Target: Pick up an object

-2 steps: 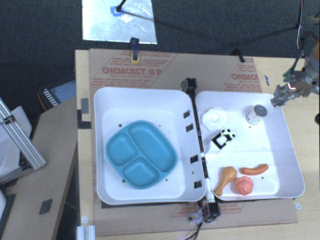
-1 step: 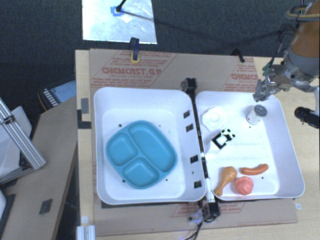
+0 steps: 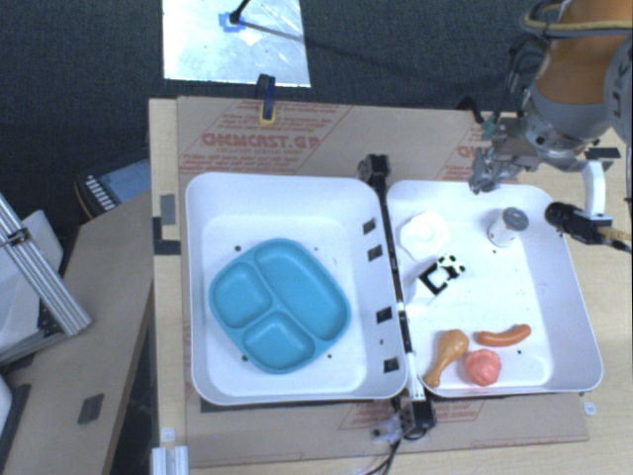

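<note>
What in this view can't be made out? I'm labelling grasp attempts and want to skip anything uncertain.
- Gripper, camera view: small and blurred above the right bin's far rim; finger state unreadable.
- Arm: cut off by the top and right edges.
- White object: blends into the white bin floor; shape unclear.
- Black-and-white item: too small to identify.

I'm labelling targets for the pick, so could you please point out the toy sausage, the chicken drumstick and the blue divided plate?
toy sausage (image 3: 503, 336), camera view, middle of its length.
chicken drumstick (image 3: 451, 345), camera view, on its thick end.
blue divided plate (image 3: 280, 305), camera view, on the central ridge.
</note>
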{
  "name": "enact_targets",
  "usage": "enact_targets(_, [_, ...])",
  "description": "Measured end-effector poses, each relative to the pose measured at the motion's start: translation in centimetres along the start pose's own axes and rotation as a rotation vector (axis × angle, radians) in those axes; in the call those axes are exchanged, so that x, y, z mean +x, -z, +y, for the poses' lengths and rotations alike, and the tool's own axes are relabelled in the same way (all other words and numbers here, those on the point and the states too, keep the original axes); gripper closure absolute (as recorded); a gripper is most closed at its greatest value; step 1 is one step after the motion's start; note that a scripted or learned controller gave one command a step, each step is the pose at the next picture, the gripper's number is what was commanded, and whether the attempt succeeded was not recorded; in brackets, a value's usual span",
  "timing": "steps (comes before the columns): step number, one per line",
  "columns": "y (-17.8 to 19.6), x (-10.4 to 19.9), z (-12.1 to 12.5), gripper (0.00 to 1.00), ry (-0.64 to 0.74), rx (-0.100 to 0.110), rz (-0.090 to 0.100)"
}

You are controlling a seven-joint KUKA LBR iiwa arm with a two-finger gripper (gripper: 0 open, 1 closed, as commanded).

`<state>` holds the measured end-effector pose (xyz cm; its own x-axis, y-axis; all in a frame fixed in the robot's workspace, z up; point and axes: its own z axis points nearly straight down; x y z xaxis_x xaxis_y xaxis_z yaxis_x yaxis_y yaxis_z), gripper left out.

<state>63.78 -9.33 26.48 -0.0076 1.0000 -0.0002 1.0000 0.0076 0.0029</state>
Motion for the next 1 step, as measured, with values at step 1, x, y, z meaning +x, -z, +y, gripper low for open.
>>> enact_targets(1, [0.35,5.29,0.08,1.0,0.002,0.0,0.002])
